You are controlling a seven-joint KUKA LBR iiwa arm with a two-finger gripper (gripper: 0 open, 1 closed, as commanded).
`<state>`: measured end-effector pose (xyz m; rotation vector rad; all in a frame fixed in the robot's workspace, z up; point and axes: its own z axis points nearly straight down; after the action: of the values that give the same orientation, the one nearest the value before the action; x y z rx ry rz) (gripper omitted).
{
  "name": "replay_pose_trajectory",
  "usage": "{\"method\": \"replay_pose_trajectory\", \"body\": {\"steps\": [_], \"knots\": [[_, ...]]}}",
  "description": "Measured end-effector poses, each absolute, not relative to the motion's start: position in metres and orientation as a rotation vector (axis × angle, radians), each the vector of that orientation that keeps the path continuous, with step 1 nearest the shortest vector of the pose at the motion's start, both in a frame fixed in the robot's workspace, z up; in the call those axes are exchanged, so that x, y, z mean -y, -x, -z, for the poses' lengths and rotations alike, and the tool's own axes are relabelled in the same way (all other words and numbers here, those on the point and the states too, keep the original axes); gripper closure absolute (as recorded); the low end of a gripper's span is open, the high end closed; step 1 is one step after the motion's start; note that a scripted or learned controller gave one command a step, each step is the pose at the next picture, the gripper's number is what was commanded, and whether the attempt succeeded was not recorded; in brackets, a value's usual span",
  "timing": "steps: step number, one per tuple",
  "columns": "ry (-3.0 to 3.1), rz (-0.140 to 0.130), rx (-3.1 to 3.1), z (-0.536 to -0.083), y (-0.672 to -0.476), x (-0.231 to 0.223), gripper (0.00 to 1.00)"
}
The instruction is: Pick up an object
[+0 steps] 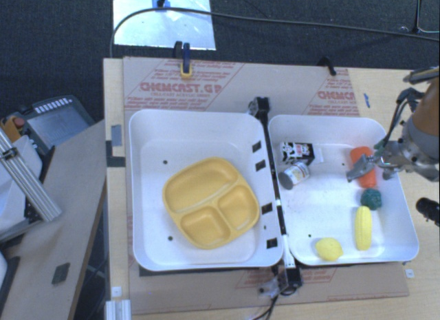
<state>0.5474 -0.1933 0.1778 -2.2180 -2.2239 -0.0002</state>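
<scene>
Though I cannot tell how the tool (362, 168) stands or whether it holds anything, it sits over the carrot (361, 157), with the green ball (371, 198) just below it.

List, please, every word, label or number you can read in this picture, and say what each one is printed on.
"CHEMCAST G P": red print on the brown protective sheet under the bins, left of the yellow clamp.
"CHEMCAST": same sheet, red print at the upper right, partly cut off by the right bin.
Black-and-white carton in the right bin: print too small to read.
Grey device at the left: markings blurred.
</scene>
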Motion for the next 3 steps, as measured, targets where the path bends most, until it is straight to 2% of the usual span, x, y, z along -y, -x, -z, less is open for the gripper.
{"method": "replay_pose_trajectory", "body": {"steps": [1,2,3], "knots": [[2.218,0.000,2.224,-0.131,-0.557,0.194,0.00],[2.222,0.003,2.227,-0.144,-0.558,0.194,1.00],[2.221,0.005,2.232,-0.200,-0.569,0.198,1.00]]}}
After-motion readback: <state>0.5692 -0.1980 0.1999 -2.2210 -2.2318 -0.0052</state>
